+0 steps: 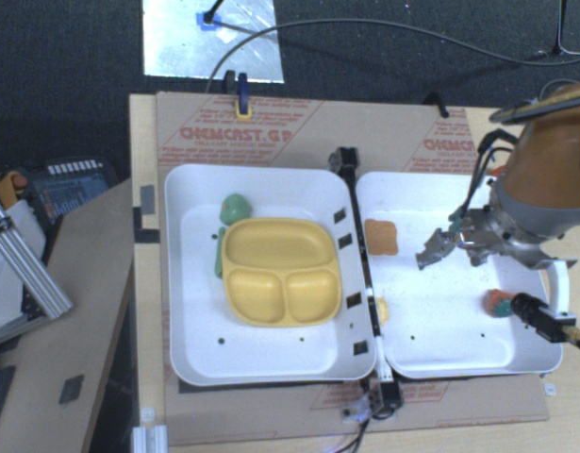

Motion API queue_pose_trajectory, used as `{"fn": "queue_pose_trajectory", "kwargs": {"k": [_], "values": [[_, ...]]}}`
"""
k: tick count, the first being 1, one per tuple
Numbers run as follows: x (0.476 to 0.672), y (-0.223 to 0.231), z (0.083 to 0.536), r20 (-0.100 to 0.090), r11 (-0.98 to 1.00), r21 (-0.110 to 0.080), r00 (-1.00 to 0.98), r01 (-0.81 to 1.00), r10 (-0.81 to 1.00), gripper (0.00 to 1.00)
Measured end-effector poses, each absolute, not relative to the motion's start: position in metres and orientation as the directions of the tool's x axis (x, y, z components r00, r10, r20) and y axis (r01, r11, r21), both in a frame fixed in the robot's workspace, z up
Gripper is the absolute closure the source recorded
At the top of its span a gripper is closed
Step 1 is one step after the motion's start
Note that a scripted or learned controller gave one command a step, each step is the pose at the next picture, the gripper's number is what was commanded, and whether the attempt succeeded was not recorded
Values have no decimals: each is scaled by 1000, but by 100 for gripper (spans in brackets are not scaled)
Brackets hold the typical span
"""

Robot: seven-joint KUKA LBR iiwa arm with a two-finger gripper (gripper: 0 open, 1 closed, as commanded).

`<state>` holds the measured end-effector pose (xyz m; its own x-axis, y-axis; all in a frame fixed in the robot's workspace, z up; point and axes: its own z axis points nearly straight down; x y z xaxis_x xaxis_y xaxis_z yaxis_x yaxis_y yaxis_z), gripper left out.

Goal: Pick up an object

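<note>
gripper point(439, 250) hangs over the right bin point(431, 352), tilted left; can't tell its grip state, nothing seen in it. orange square point(381, 236) lies just left of it nr the divider. small red/green obj point(498, 301) sits at right. yellow tray point(278, 270) w/ green item point(235, 208) in left bin point(190, 281).

Smooth glossy yellow plastic tray point(278, 281), glossy white bins point(190, 206).

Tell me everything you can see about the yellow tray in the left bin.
The yellow tray looks like smooth moulded plastic, a rounded rectangle with three compartments: one wide one along the far side and two smaller ones nearer the camera. It lies flat, open side up, on the floor of the left bin. A green object pokes out at its far left corner.
</note>
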<state>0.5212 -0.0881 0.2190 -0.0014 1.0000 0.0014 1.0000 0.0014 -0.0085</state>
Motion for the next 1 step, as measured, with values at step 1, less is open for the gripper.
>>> {"fn": "queue_pose_trajectory", "kwargs": {"k": [1], "values": [[523,-88,223,0,3,1,-3,1000,1000,0]]}}
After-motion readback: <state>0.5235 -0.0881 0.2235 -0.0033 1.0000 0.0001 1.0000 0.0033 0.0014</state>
